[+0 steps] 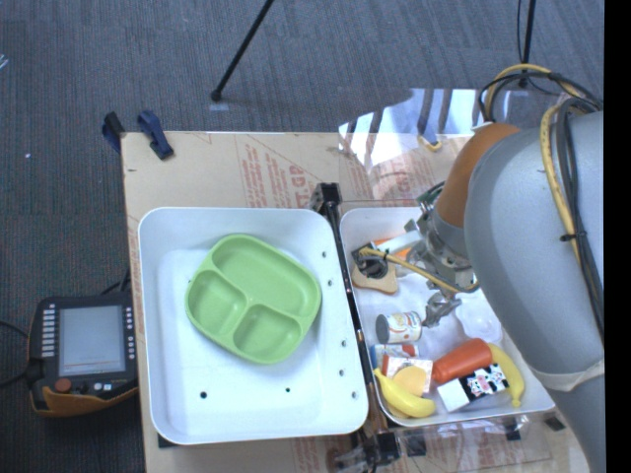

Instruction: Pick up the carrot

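Camera view from above puts the carrot point(460, 360) in the right bin point(367, 355), toward its near end, lying flat and slanted. A black-and-white carton point(481, 383) touches it on the near side, a yellow wedge point(409, 371) sits just beside its left tip, and a banana point(402, 396) curls along the near left corner. A small can point(399, 326) lies on its side a little further up the bin. The carrot rests on the bin floor with nothing around it, so the pick looks not yet made; the approach, the closing and the lift all seem left to do. The gripper point(441, 308) hangs over the middle of the same bin, near the carrot but apart from it, on its far and slightly left side, close to the can and just below a wooden piece point(376, 272). Whether it is open or closed cannot be told at this angle, and no object shows in it. The arm point(532, 264) covers the bin's right side. The left bin point(158, 363) holds a green tray point(253, 299).
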`<state>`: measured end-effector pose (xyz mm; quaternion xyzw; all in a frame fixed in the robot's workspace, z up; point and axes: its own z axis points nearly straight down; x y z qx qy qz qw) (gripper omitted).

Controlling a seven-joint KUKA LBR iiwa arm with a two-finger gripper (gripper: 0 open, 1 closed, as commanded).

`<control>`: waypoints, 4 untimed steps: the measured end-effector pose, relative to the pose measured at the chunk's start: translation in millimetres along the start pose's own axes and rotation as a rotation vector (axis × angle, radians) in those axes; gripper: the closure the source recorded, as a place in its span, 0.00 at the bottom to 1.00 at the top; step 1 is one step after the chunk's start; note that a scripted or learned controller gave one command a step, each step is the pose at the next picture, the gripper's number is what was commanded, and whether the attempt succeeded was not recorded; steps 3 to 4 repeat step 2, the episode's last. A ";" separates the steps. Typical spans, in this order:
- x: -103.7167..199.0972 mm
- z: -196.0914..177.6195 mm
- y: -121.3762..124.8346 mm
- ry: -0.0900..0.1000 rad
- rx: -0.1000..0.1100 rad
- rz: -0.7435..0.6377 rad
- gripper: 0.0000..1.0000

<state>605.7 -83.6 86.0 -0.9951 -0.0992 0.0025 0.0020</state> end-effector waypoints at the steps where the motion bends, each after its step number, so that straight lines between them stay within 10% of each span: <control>1: -25.9 0.5 -5.9 -0.003 0.001 -0.006 0.00; 2: 29.6 0.2 2.8 -0.002 0.000 0.001 0.00; 4: 29.6 0.2 2.8 -0.002 0.000 0.001 0.00</control>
